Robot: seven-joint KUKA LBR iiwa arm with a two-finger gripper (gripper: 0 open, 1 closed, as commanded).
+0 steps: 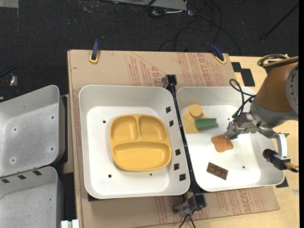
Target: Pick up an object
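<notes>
The orange flat piece (222, 143) lies in the right bin (247, 177), and I see the gripper (232, 133) right at its upper right edge. I cannot tell its opening from here. Near it lie a green block (206, 123), a yellow piece (193, 115) and a brown bar (217, 171). A yellow divided tray (140, 142) sits in the left bin (95, 175).

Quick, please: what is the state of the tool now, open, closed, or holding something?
Tool: cannot be told; it is low in the right bin, at the edge of the orange flat piece.
</notes>
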